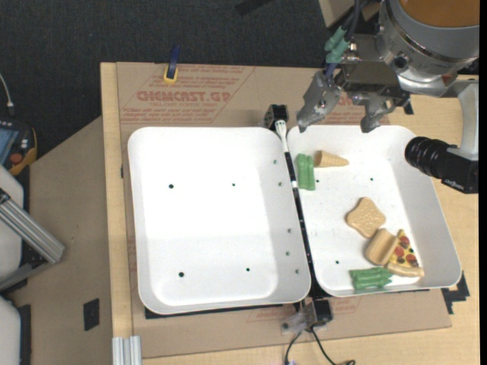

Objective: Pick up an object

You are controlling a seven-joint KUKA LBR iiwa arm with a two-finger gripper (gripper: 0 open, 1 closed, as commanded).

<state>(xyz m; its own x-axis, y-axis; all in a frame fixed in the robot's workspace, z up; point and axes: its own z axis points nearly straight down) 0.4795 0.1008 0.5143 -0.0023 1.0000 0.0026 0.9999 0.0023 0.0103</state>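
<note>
The end effector (341,118), its two grey fingers spread apart and holding nothing, hangs above the far edge of the right shallow white bin (426,204). Just near of it lie a small beige cone-shaped toy (330,159) and a green stick-shaped toy (305,172). Nearer still sit a tan toast-shaped toy (365,216), a pizza-slice toy (403,255) and a green flat toy (370,279).

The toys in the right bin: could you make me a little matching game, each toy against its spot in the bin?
Toys:
1. ice cream cone
2. pizza slice
3. slice of toast
4. green stick

Spots:
A. middle of the bin
B. against the left wall, upper end
C. upper part, just right of the green stick
D. lower right corner

Pairs: 1-C, 2-D, 3-A, 4-B
</note>
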